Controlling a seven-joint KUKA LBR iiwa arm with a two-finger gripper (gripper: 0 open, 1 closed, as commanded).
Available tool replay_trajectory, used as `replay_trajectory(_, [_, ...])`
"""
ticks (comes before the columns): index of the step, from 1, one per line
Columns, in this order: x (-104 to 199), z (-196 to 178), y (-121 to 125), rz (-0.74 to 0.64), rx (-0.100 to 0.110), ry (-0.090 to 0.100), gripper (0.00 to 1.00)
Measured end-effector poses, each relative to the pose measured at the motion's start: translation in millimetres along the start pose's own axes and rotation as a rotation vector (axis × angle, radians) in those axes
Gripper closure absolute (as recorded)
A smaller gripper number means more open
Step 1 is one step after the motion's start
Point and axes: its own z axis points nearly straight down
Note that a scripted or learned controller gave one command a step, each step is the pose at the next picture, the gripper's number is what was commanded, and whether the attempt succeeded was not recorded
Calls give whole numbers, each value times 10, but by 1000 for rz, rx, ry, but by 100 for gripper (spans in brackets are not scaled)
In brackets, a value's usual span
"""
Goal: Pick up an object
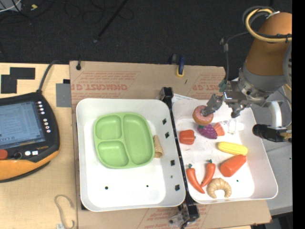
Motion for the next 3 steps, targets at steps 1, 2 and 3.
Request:
replay_trajectory(1, [-1, -61, 18, -1, -11, -1, 0])
replay_trajectory(2, [4, 587, 15, -1, -5, 0, 0])
replay_trajectory(3, [79, 1173, -51, 3, -6, -2, 0])
